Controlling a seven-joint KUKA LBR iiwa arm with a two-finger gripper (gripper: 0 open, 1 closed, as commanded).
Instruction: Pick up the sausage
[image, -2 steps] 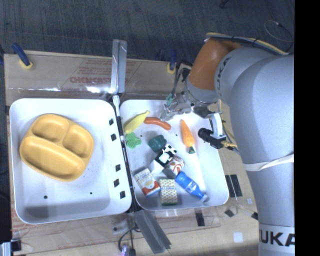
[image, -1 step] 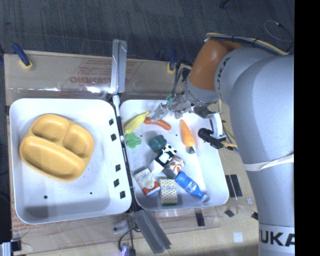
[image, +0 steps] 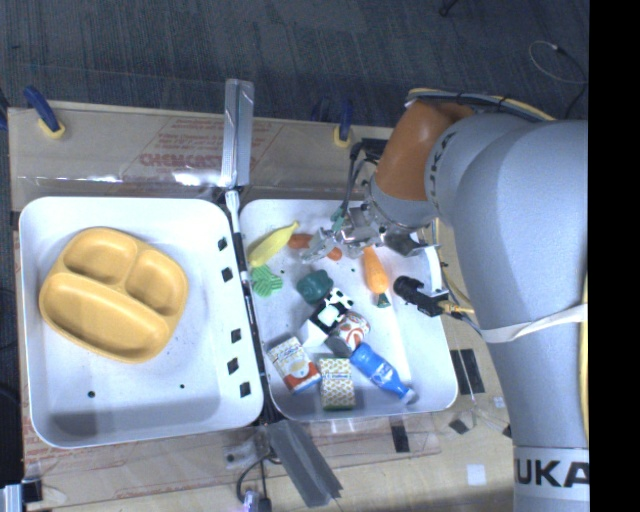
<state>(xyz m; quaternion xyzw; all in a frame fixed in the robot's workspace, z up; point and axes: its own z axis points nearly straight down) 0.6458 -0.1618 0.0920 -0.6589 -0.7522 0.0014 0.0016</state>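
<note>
you see jaws (image: 340, 232) low in right bin (image: 425, 385), top part; apart or together: cannot tell | sausage: cannot pick it out among the clutter | banana (image: 270, 243) just left of jaws; carrot (image: 375, 270) just right; yellow tray (image: 112, 291) in left bin (image: 40, 420)

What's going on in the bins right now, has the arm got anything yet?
The arm reaches in over the right bin, with its gripper low at the far end among the small items, beside the banana and near the carrot. Nothing is visibly held. The blue bottle and cartons lie at the near end. The left bin holds a yellow divided tray.
</note>
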